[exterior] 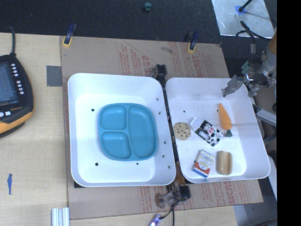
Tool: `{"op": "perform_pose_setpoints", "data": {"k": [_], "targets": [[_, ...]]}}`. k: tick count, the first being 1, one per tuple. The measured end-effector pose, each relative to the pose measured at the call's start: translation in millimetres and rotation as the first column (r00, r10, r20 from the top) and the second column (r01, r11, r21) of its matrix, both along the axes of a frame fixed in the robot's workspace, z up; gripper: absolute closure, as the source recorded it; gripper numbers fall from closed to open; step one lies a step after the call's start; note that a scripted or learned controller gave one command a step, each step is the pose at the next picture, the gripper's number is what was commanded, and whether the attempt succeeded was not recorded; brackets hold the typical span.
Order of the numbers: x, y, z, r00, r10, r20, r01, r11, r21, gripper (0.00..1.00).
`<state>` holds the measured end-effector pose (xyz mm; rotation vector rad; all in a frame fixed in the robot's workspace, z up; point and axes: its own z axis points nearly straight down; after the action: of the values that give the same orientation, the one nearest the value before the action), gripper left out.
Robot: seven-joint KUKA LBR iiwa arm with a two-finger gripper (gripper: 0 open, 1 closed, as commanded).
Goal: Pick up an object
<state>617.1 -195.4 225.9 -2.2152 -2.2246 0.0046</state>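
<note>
Five objects crowd the right bin (244, 168); I see gripper (239, 85) jaws spread wide, empty, above its far edge. Risk: carrot (225, 116) beside cow toy (209, 132), fingers may snag both

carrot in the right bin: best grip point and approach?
Grip the carrot across its orange middle, coming straight down from above. It lies flat and long, roughly top to bottom in the view, so closing across its narrow width should suit. Bare floor lies on both long sides; the cow-patterned toy sits near its lower end.
</note>
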Motion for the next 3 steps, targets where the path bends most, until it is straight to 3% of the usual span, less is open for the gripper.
{"op": "perform_pose_setpoints", "data": {"k": [1, 2, 3], "targets": [[3.8, -16.1, -133.7, 1.000, 0.000, -0.004, 0.000, 1.000, 0.000, 0.00], [-27.1, 4.6, -134.4, 1.000, 0.000, -0.001, 0.000, 1.000, -0.001, 0.00], [-27.1, 3.4, -123.9, 1.000, 0.000, -0.002, 0.000, 1.000, -0.002, 1.00]]}}
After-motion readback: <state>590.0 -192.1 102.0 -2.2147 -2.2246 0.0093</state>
